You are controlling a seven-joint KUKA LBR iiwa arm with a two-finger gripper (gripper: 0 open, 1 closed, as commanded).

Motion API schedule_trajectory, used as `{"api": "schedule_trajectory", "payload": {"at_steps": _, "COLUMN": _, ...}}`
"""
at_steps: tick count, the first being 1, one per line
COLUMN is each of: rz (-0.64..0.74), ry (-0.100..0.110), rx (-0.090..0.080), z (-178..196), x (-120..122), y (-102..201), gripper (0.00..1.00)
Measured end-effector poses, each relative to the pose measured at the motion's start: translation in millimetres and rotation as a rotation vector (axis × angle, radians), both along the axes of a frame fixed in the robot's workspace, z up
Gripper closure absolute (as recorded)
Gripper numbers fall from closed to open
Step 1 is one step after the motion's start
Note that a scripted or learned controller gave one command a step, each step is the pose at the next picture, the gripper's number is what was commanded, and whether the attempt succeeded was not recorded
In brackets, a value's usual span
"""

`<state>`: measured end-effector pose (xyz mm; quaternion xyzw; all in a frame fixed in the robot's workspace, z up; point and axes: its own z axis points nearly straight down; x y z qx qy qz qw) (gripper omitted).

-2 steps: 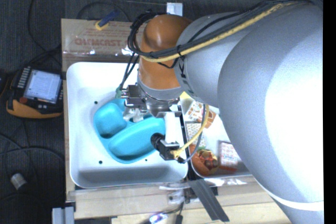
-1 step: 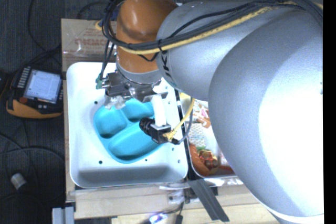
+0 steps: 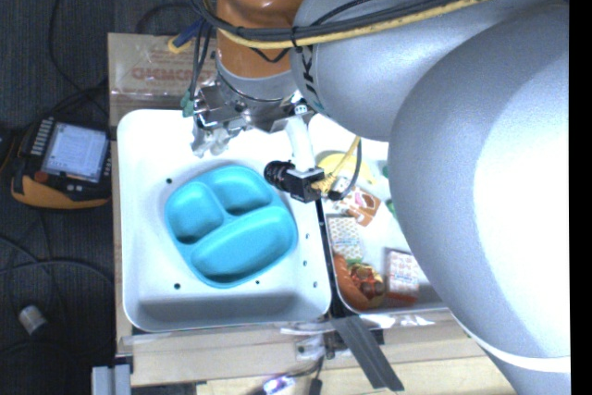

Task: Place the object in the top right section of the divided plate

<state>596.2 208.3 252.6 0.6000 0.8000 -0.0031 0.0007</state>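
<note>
The gripper (image 3: 211, 141) hangs over the far edge of the left bin (image 3: 139, 199); I cannot tell if it holds something. Just below it lies the divided plate (image 3: 231, 222), blue, with three sections, tilted. White floor stays free around the plate.

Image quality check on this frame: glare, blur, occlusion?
Camera view: even lighting, soft glare on the white bin rim; the arm, close to the lens, looks soft and covers most of the right bin; blue divided plate sharp; gripper small, finger state unreadable.
</note>
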Motion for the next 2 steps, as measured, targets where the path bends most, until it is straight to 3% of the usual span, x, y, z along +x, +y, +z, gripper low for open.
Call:
{"api": "schedule_trajectory", "payload": {"at_steps": 1, "rz": -0.024, "ry": 0.005, "rx": 0.003, "z": -116.2, "x": -56.5, "y": 12.7, "gripper": 1.0}}
{"api": "schedule_trajectory", "payload": {"at_steps": 2, "rz": -0.038, "ry": -0.016, "rx": 0.016, "z": -151.0, "x": -16.9, "y": -38.6, "gripper": 1.0}}
